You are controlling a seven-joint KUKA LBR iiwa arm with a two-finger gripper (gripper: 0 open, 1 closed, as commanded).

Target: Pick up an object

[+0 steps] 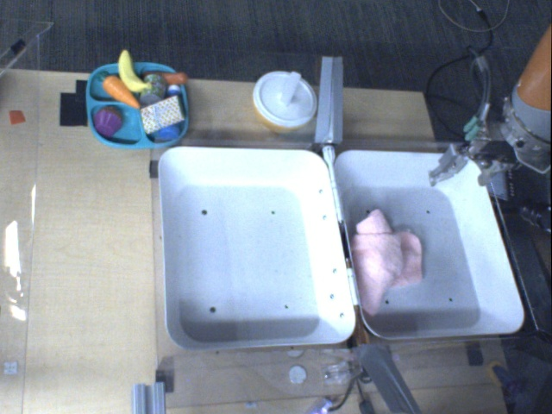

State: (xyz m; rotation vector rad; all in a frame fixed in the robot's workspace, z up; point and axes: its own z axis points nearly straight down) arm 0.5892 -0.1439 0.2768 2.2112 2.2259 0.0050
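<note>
Two white bins sit side by side on the bench. The left bin [250, 248] holds nothing visible. The right bin [448, 313] contains a crumpled pink cloth [385, 260] lying against its left wall. The gripper [464, 164] hangs over the right bin's upper right corner, apart from the cloth. Behind the bins: a blue tray [97, 134] of toy food and a white lidded bowl [285, 99].

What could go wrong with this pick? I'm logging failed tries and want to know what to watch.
The pink cloth lies crumpled against the right bin's left wall, so a finger may strike that wall. Being soft and low, it may get only a thin pinch and slip out on lifting. The gripper sits over the bin's far right corner, well away from the cloth, so a misaimed descent would close on bare floor.
</note>
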